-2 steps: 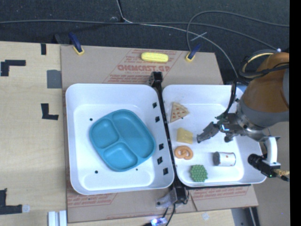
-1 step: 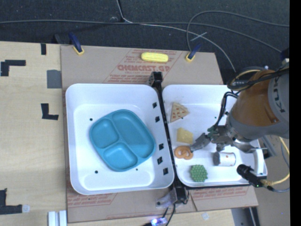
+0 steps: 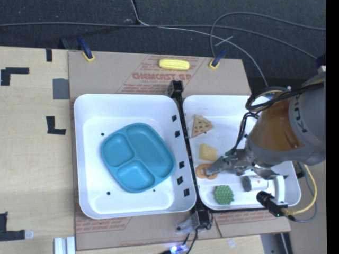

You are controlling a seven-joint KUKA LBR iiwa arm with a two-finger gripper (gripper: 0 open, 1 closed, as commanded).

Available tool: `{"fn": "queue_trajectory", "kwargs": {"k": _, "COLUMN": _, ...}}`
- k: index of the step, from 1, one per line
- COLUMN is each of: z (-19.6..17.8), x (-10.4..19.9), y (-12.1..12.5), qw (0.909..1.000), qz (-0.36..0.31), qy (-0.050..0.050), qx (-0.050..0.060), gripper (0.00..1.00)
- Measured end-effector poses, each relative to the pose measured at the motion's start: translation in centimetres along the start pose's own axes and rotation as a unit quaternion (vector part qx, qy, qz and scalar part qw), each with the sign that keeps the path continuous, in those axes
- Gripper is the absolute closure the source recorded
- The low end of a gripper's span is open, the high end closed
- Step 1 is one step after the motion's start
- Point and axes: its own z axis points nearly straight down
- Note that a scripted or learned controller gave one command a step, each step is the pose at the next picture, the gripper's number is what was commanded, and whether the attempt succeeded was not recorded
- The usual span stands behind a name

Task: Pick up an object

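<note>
Hand: your hand (image 3: pixel 212 168) sits low in the right bin (image 3: pixel 241 103), its dark fingers reaching toward the bin's left wall and ending right at the orange ring (image 3: pixel 204 172). You cannot tell from this angle whether the fingers are spread or closed, nor whether anything sits between them.
Arm: it comes in from the right and leans over the bin's right half, which is why the bin floor there is hidden from you.
Likely target: the orange ring, judging by where the fingers end. It is flat, round and pretzel-like, lying on the bin floor just below the yellow wedge (image 3: pixel 207 152).
Other candidates: a tan, dotted triangular piece (image 3: pixel 201 126) lies further up the bin; a knobbly green lump (image 3: pixel 223 194) lies near the front wall, just beside the hand.
Left bin: a blue divided plate (image 3: pixel 137 156) lies flat in the middle of the left bin (image 3: pixel 85 142), well apart from the hand.
Desk: a yellow corn cob (image 3: pixel 174 64) lies on the cardboard sheet (image 3: pixel 106 73) behind both bins.
Grasp judgement: the ring is thin and low, so you would need the fingers right down at the floor.
</note>
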Motion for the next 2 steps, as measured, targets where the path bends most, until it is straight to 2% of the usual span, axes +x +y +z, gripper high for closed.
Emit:
{"fn": "queue_trajectory", "kwargs": {"k": 1, "z": -1.4, "x": 0.2, "y": 0.2, "qw": 1.0, "qz": -0.002, "qy": 0.002, "qx": -0.001, "gripper": 1.0}}
{"fn": "queue_trajectory", "kwargs": {"k": 2, "z": -7.3, "x": -0.3, "y": 0.7, "qw": 1.0, "qz": -0.001, "qy": -0.001, "qx": -0.003, "gripper": 1.0}}
